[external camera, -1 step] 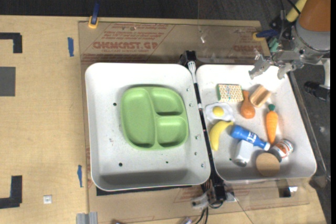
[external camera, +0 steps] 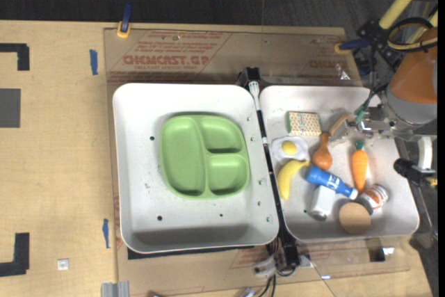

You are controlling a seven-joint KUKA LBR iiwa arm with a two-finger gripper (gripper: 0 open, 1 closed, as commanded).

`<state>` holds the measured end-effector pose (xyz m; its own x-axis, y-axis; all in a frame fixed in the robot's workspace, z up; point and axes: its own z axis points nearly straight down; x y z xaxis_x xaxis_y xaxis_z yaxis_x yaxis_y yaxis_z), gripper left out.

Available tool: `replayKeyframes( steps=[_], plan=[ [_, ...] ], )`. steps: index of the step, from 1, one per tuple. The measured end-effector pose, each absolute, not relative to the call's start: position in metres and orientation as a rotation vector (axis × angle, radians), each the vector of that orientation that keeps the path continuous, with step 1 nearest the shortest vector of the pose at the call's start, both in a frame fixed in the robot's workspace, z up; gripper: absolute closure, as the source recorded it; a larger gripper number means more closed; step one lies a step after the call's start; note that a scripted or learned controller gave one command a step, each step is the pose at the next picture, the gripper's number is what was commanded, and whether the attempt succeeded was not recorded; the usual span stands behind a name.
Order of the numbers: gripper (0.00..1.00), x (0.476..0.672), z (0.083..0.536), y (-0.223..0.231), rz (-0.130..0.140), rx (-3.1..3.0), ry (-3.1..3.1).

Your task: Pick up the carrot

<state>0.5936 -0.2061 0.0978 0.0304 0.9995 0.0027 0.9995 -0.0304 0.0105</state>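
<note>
A tan bench (external camera: 55,149) bore two white bins. The left bin (external camera: 132,170) held a green divided plate (external camera: 205,154). The right bin (external camera: 403,219) held the carrot (external camera: 359,169) near its right edge, long axis running toward the far edge, green top far; also a banana (external camera: 288,177), blue bottle (external camera: 329,182), cracker box (external camera: 304,123). The arm (external camera: 414,83) reached in over the far right corner; gripper (external camera: 361,123) just beyond the carrot's top, its state could not be told.
</note>
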Motion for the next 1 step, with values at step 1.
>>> replayKeyframes(
  steps=[1],
  plan=[
    [0.00,0.5515,0.0883,-0.1876,0.005,2.285,2.147]
  ],
)
